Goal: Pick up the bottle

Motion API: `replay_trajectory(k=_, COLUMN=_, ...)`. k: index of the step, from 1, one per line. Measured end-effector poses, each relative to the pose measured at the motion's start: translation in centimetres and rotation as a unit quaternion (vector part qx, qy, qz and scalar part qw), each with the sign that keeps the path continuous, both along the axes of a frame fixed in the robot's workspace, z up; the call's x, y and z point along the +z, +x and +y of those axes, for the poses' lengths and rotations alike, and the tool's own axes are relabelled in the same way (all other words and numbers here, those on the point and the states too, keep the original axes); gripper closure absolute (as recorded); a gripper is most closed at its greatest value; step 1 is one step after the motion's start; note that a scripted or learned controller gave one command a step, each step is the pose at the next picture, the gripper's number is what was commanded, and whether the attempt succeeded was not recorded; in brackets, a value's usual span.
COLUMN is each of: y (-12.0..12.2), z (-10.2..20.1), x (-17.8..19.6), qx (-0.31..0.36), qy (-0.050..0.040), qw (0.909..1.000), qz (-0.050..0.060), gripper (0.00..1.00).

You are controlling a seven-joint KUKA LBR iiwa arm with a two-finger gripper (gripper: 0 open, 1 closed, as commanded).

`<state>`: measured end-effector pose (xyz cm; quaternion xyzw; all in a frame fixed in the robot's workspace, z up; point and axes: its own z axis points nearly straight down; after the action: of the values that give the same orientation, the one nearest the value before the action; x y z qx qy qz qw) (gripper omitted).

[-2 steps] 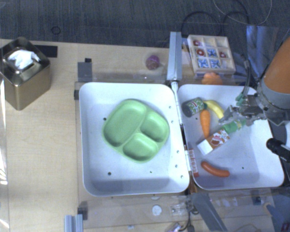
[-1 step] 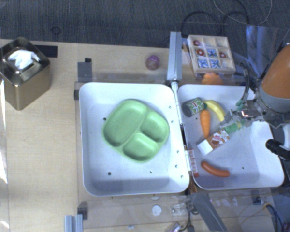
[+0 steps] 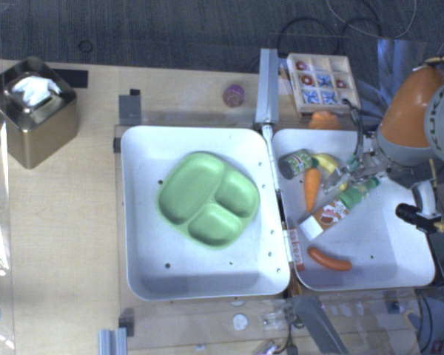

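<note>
The bench (image 3: 74,220) spreads pale beneath me, bearing two white bins side by side. The left bin (image 3: 144,272) holds a green three-part plate (image 3: 207,198) lying near its middle. The right bin (image 3: 399,261) is where I reach in, my grey arm with its orange band (image 3: 407,113) entering from the right.

My gripper (image 3: 355,170) hangs over the upper half of that bin, just above the green cap end of the bottle (image 3: 337,207); the view is too cluttered there for me to tell how far my fingers stand apart, or whether they have hold of anything.

The bottle lies tilted, its white base toward the bin's left wall. Just beside it lies a carrot (image 3: 311,188), with a dark green can (image 3: 296,162) and a banana (image 3: 326,161) above. A sausage (image 3: 329,259) rests apart, lower down.
</note>
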<state>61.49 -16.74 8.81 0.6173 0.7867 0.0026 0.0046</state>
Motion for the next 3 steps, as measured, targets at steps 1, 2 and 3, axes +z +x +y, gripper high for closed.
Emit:
replay_trajectory(k=1, y=0.3, z=0.1, x=1.4, qx=0.001, qy=-0.0011, qw=1.0000, qz=-0.005, gripper=1.00)
replay_trajectory(k=2, y=5.6, z=-3.7, x=15.0, qx=-0.062, qy=-0.0002, qw=0.9981, qz=0.000, gripper=1.00)
replay_trajectory(k=3, y=5.6, z=-3.7, x=14.9, qx=-0.062, qy=-0.0001, qw=0.9981, qz=0.000, gripper=0.00)
